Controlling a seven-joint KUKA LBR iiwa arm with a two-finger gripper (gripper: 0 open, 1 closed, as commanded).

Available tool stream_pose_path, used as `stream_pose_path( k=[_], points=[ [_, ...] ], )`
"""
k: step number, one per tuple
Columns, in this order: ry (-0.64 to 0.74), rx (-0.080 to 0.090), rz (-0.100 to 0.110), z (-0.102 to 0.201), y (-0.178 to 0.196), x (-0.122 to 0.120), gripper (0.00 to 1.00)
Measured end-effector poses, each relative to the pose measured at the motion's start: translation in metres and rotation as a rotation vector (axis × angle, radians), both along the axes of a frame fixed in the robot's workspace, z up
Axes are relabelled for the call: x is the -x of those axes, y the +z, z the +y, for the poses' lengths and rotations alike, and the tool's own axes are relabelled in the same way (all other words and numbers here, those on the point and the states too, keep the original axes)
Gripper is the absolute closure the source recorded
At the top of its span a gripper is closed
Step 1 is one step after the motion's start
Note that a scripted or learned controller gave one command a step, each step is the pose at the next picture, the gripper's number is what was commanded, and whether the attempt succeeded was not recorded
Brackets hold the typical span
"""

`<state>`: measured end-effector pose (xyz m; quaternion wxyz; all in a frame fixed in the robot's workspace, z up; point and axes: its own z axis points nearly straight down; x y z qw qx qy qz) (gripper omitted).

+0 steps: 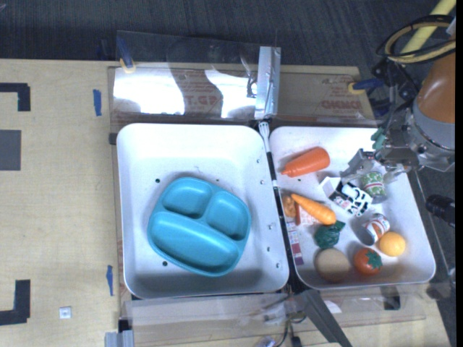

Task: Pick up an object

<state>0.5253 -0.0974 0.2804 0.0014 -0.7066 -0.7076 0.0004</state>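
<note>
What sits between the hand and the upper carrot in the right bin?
Nothing visible. The hand hangs over the right bin's upper right part, and bare white floor separates it from the upper carrot to its left in the picture.

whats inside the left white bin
One thing sits in the shallow white left bin: a blue plastic divided plate with three compartments, lying toward the front. Small dark holes dot the bare floor. Whatever lies under the plate is covered.

Glossy blue plastic tray (199, 225) (smooth); matt white bins (137, 194); pale wood bench (54, 194).
</note>
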Motion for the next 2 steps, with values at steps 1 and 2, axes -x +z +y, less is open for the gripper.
stream_pose_path(
  k=[1, 2],
  points=[
    [0.088, -0.001, 0.005, 0.013, -0.096, -0.022, 0.00],
    [0.296, 0.000, -0.014, 0.004, -0.183, -0.020, 0.00]
  ],
)
